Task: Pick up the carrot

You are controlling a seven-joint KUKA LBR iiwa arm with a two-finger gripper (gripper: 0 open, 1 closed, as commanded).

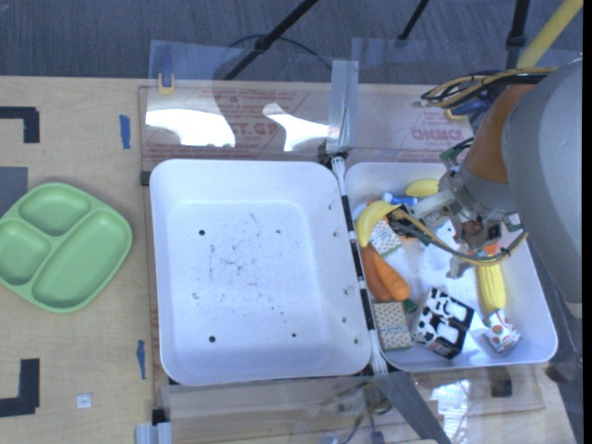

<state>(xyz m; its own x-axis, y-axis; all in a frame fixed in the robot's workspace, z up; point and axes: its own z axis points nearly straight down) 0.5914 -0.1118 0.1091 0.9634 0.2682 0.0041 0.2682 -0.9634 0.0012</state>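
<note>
In the right bin: the carrot (383, 275) is lying against the left wall, slanting from far-left to near-right, its thick end pointing toward the near side.
Around the carrot: a banana (373, 218) is curving just beyond its far end, a small printed packet (386, 240) is touching its far tip, a tan block (392, 324) is sitting just near of it, and a black-and-white patterned box (443, 320) is resting to the near right.
Further right in that bin: a corn cob (492, 285) is lying lengthwise, with a small red-and-white item (500, 332) at its near end.
Arm: it is reaching in from the right, its grey body with the orange band hanging over the right bin (536, 340).
Gripper (460, 239): it is hovering over the middle of the right bin, to the right of the carrot and apart from it.
Jaws: cables and wrist parts are crowding them, so I cannot tell whether they are open or closed; nothing is showing between them.
Step in hand: this is looking like the approach, with the grasp not yet made.
Next move: it is calling for a shift left toward the bin wall, lining up across the carrot's narrow width, then a descent; the wall and banana are leaving little room.
Left bin (185, 340) and green tray (28, 276): both are sitting on the desk (74, 118), well apart from the action.
</note>
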